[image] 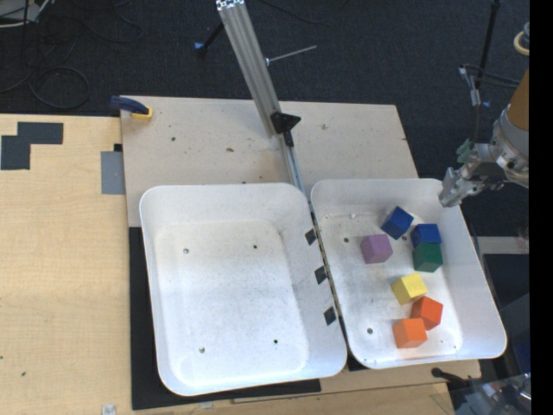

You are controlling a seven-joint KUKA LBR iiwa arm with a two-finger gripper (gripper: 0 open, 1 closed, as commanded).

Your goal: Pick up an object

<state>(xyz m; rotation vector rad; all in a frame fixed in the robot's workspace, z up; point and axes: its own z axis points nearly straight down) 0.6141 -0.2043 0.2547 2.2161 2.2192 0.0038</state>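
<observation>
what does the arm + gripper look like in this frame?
At the view's right edge: a tan-orange section of the arm above a grey wrist, ending in a small grey metallic gripper with dark fittings. No markings legible; any cabling on it is too small to make out.

Two white bins sit side by side. The right bin holds seven blocks: blue, darker blue, purple, green, yellow, red and orange. The gripper hangs at two o'clock of the blue block, over the bin's rim.

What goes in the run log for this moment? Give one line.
gripper: above right bin's far-right rim, holding nothing | right bin: seven blocks | blue cube nearest | left bin: no blocks
</observation>
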